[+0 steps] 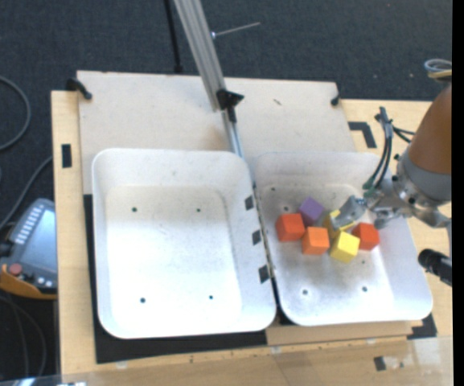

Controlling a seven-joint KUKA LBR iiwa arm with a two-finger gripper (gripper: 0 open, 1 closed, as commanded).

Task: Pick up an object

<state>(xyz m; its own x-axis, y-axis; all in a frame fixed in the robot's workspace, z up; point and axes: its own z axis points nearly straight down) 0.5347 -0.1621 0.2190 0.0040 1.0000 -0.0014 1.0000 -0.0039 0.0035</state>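
Note:
Several small cubes lie clustered in the right bin point(392, 296): a purple one point(312, 210), an orange-red one point(290, 227), an orange one point(317, 240), a yellow one point(345, 246) and a red one point(367, 236). My gripper point(346, 214) reaches in from the right and sits low over the cluster, just above the yellow cube and between the purple and red ones. A small yellowish patch point(334, 219) shows at its tip; whether it is another cube is unclear.
The left bin point(119, 215) stands beside the right one, sharing a middle wall point(260, 232). A slanted metal rail point(203, 51) rises from the back of the bench. Cables and a pendant point(26, 248) lie on the floor at left.

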